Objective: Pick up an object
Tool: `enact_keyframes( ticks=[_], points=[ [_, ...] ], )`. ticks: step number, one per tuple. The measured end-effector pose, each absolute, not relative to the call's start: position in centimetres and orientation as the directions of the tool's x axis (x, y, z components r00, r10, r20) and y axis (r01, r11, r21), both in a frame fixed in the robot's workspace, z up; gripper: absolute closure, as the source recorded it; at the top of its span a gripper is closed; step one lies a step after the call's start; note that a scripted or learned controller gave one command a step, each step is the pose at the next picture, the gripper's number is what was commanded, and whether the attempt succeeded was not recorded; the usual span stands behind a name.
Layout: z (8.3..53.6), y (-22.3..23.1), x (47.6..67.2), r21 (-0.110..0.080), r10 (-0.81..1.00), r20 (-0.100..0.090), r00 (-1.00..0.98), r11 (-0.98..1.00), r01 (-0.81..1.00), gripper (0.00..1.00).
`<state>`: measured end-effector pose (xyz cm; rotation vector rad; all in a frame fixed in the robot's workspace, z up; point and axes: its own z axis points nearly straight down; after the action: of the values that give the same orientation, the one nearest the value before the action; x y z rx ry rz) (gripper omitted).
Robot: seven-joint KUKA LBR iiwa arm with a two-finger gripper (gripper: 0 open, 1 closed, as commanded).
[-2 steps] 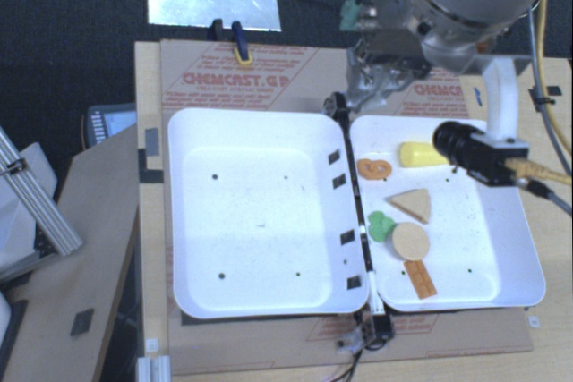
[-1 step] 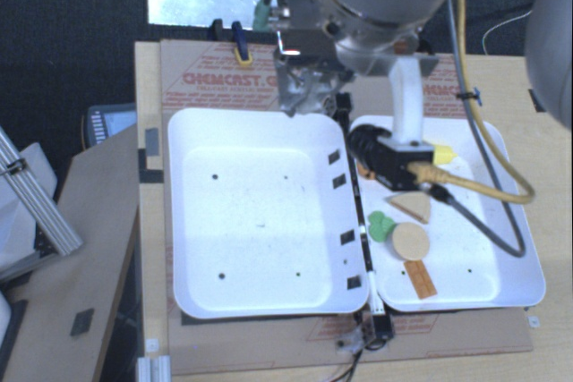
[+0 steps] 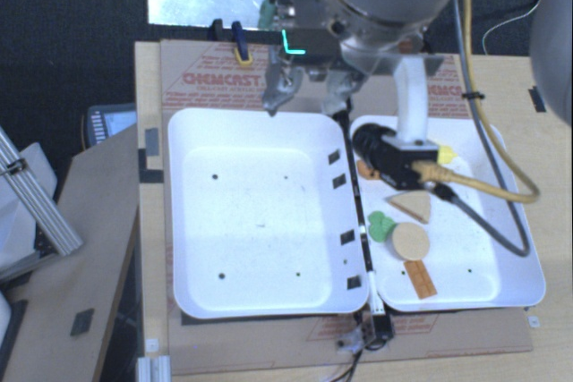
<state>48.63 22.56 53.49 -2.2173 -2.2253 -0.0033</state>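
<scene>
Down in your right bin (image 3: 501, 282) lie the pickings: a tan disc (image 3: 411, 241), a green piece (image 3: 381, 226), a tan wedge (image 3: 411, 207) and an orange strip (image 3: 422, 279), close together. Both white bins sit on a cardboard-covered bench (image 3: 224, 76). Your gripper (image 3: 307, 92) hangs above the left bin's (image 3: 260, 210) far rim, fingers parted, gripping nothing.

Two bins side by side; disc (image 3: 411, 241), wedge (image 3: 412, 207), strip (image 3: 423, 280) in right bin (image 3: 501, 277).
</scene>
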Motion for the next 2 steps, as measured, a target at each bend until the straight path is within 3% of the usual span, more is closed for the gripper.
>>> enact_keyframes(
  ticks=[1, 2],
  points=[
    [54.64, 22.60, 48.64, 0.004, 1.000, 0.004, -0.006, 0.006, 1.000, 1.00],
    [54.61, 22.59, 48.64, 0.003, 1.000, 0.003, -0.007, 0.007, 1.000, 0.00]
  ],
)
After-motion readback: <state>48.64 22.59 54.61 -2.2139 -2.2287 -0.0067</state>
